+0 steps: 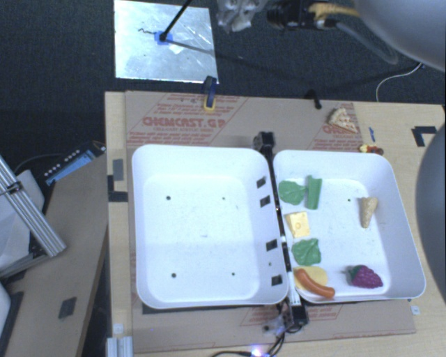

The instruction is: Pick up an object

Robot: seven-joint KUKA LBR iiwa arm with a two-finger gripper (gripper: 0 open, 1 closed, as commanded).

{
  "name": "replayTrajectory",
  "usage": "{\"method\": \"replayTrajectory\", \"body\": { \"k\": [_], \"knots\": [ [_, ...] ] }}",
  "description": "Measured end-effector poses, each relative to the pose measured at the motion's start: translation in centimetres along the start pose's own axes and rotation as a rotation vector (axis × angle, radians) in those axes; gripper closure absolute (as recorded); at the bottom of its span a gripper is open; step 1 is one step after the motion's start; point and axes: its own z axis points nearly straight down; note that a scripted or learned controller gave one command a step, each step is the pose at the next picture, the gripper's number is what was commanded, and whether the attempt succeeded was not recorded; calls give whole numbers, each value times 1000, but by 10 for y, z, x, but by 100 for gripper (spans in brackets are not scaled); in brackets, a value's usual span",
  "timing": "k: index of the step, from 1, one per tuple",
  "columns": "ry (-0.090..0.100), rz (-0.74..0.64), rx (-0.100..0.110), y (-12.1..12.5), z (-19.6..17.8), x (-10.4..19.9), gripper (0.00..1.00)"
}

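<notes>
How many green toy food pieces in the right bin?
3. A leafy piece and an upright green stick-like piece sit side by side at the right bin's upper left; another leafy piece lies lower, below the yellow cheese slice. None look hidden.

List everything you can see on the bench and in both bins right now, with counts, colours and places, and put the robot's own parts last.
shallow white plastic bins: 2, white, side by side on the bench
green toy leafy pieces: 2, green, right bin along its left wall, one near the top, one lower
green toy stick: 1, green, right bin, beside the upper leafy piece
yellow toy cheese square: 1, yellow, right bin, left side
orange toy sausage on a yellow piece: 1, orange, right bin, bottom left corner
purple toy berry cluster: 1, purple, right bin, bottom
tan toy cone: 1, tan, right bin, right side
toy pizza slice: 1, tan and red, on the cardboard above the right bin
gripper: 1, pale, top edge, above the bench
</notes>
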Motion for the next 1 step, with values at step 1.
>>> {"method": "replayTrajectory", "body": {
  "k": [1],
  "knots": [
    [-7,27,10,-1,36,-146,100]
  ]
}}
